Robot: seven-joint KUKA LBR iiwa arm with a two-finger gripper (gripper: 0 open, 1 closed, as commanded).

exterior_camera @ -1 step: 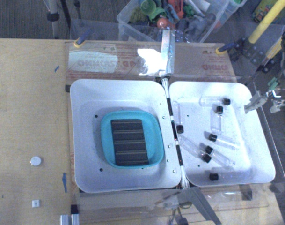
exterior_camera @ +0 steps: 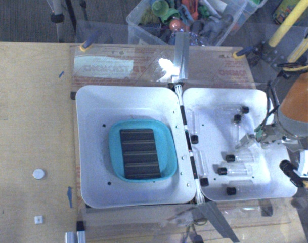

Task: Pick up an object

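Arm (exterior_camera: pixel 295 110): grey with an orange band, reaching in from the right over the right bin (exterior_camera: pixel 214 105).
Gripper (exterior_camera: pixel 256 135): low over the right bin's right side; its state cannot be told.
Left bin (exterior_camera: pixel 93 105): holds a light blue tray (exterior_camera: pixel 115 151) carrying a dark ribbed block (exterior_camera: pixel 139 153).
Right bin contents: clear tubes with black caps (exterior_camera: pixel 229 170), scattered near the gripper.

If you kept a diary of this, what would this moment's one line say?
arm: over right bin | gripper: low above clear tubes, grasp unclear | left bin: blue tray, dark ridged block
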